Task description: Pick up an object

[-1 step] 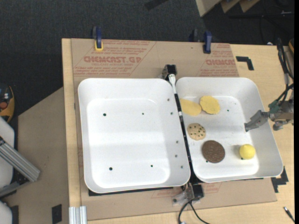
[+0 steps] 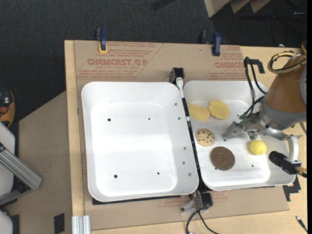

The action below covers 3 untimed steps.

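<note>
In the right bin [image 2: 234,182], all the pick candidates sit clustered: two yellow discs [image 2: 209,110] near the divider, a chip cookie [image 2: 205,137], a dark brown cookie [image 2: 222,158], and a yellow ball [image 2: 258,147]. The left bin [image 2: 131,140] carries nothing to pick, so reaching into the right one makes sense. The gripper [image 2: 239,129] hangs low between the discs and the ball, likely lining up on one of them; which is unclear. Nothing visible in its grasp. Can't tell whether its parts are apart or together: grey metal blurs together, and the arm [image 2: 285,99] is cut by the frame edge. Bins are clamped to the surface [image 2: 146,57].
</note>
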Each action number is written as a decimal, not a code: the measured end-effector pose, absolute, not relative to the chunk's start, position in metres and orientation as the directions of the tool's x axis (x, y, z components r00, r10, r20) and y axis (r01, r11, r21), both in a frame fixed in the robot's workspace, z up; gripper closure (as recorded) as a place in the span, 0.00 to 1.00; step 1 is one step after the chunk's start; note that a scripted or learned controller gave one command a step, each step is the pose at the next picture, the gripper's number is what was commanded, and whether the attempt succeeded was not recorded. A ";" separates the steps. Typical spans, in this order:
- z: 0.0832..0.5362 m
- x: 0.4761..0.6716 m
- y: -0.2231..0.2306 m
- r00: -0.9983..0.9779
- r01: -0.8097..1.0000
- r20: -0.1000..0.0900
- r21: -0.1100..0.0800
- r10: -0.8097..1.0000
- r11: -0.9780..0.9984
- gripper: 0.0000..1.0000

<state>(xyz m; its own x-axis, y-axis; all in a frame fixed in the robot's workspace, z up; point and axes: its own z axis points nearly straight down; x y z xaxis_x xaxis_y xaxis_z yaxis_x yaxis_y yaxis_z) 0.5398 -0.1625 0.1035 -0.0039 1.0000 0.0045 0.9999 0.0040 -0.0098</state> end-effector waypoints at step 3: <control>0.192 0.669 -0.053 -0.008 1.000 0.001 0.011 1.000 0.008 1.00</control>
